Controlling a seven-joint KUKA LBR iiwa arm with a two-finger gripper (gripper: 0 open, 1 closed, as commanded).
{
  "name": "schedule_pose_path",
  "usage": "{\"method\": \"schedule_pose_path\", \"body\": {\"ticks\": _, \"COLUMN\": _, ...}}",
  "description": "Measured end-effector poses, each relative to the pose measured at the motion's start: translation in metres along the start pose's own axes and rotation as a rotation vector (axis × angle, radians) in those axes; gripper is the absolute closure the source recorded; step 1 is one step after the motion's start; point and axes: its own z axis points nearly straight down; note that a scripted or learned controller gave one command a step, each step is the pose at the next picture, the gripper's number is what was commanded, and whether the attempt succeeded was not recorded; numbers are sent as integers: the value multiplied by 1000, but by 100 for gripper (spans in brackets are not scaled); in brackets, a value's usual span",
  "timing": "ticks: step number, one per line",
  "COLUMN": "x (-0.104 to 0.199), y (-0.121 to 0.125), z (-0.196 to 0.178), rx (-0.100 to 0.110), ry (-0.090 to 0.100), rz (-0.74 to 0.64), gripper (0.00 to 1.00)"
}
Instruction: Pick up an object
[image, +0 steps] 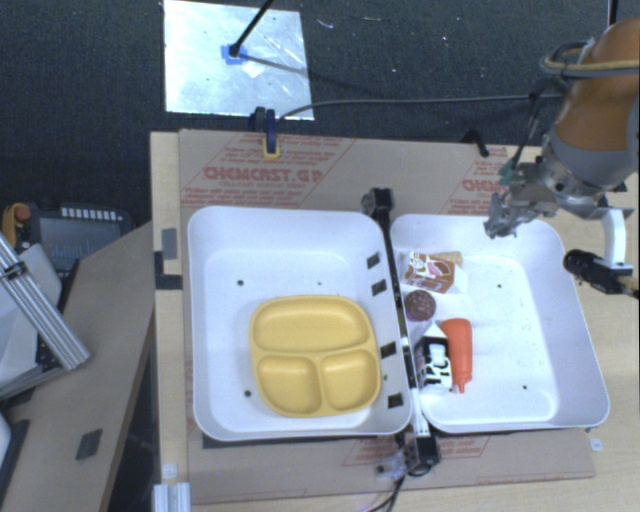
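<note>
In the right bin (540, 330), along its left side, lie a small printed packet (433, 270), a dark round disc (420, 305), an orange carrot-shaped toy (458, 350) and a black and white piece (433, 363). A yellow divided plate (313, 354) rests in the left bin (240, 260). My gripper (503, 222) hangs over the far edge of the right bin, above and to the right of the packet, with nothing seen between its fingers.
Cardboard (300, 170) lies under both bins. A blue and yellow clamp (266, 132) sits at its far edge. A black divider with clips (392, 290) runs between the bins. The right half of the right bin holds nothing but small specks.
</note>
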Motion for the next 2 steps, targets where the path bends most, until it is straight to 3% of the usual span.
{"method": "schedule_pose_path", "body": {"ticks": 2, "x": 101, "y": -37, "z": 0, "rx": 7, "ry": 3, "rz": -5, "gripper": 100}}
